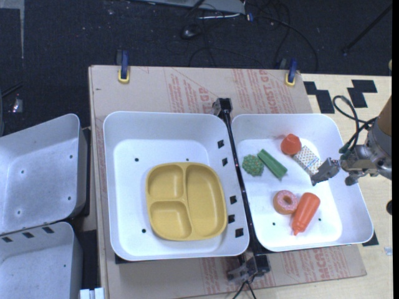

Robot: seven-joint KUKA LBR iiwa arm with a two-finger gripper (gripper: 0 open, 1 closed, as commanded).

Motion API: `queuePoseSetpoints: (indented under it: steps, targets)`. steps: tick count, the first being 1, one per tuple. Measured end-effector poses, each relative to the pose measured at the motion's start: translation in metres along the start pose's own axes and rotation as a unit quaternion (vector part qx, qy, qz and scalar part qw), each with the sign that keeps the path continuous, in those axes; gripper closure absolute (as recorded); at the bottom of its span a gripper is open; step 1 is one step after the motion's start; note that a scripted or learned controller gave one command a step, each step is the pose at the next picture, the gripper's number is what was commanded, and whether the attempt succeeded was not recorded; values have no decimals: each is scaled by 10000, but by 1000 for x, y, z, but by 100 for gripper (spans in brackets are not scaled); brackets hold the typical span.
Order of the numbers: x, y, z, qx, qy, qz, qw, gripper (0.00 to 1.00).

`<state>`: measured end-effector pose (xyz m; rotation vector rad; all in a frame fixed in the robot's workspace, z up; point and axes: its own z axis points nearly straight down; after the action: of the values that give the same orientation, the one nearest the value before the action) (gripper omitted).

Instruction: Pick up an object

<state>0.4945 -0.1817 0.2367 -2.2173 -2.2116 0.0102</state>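
The right bin (349,229) holds several small items: a green broccoli piece (252,164), a green block (272,164), a red ball (290,144), a white patterned packet (307,159), a pink donut (285,202) and an orange carrot (305,212). My gripper (338,174) hangs over the bin's right side, just right of the packet and above the carrot. It is open, with nothing between its fingers. One dark fingertip (322,172) points at the bin floor beside the packet.
The left bin (124,167) carries a yellow divided plate (186,200). A black divider (234,167) runs between the bins. Grey trays (37,167) lie off the bench's left. Cables loop near the arm at the right.
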Motion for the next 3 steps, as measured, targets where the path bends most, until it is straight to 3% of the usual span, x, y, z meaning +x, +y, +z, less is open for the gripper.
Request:
queuePoseSetpoints:
  steps: [1, 3]
  targets:
    - [0, 2, -6, -55, -14, -17, 10000, 0]
    - [-10, 7, 86, -37, -8, -5, 10000, 0]
